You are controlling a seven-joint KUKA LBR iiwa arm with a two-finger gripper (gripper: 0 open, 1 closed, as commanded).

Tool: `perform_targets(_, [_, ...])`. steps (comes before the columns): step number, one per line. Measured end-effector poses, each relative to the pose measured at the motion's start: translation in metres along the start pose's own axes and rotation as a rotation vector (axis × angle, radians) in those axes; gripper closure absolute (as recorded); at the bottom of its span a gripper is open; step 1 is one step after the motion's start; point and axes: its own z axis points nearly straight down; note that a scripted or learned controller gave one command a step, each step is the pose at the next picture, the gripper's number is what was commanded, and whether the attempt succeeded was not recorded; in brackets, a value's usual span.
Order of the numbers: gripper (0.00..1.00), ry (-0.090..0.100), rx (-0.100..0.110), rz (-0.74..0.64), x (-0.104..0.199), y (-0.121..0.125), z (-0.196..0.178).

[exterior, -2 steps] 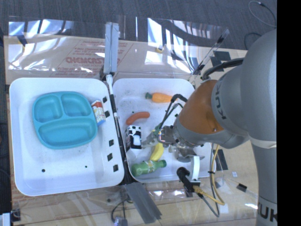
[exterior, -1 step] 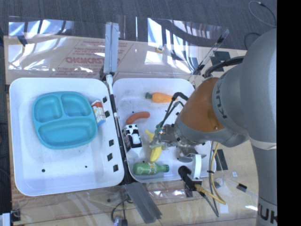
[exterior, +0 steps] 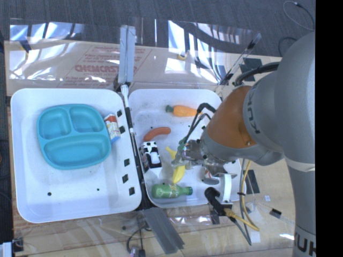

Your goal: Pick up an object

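Two white bins (exterior: 21, 159); one blue divided plate (exterior: 72, 135), carrot (exterior: 182, 111), sausage (exterior: 156, 133), banana (exterior: 178, 171), green bottle (exterior: 170, 191), small can (exterior: 112, 128).

Both bins (exterior: 27, 197) smooth white plastic, slight sheen; blue tray (exterior: 72, 135) in left bin matt-ish moulded plastic; green bottle (exterior: 170, 191) at right bin's near edge glossy plastic; carrot (exterior: 182, 111) and sausage (exterior: 156, 133) look like smooth toy plastic; arm shell (exterior: 289, 100) satin grey w/ glossy orange band (exterior: 230, 125); desk (exterior: 96, 63) pale, wood-like, under clear shiny sheet.

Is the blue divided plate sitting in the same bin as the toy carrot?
No. The blue divided plate lies in the left bin, while the toy carrot lies in the right bin.
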Motion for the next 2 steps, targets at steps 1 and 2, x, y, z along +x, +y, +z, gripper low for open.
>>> perform_targets(1, [1.0, 0.002, 0.029, 0.029, 0.063, 0.049, -0.07])
perform_targets(2, [1.0, 0.003, 0.027, -0.143, 0.118, 0.081, -0.069])
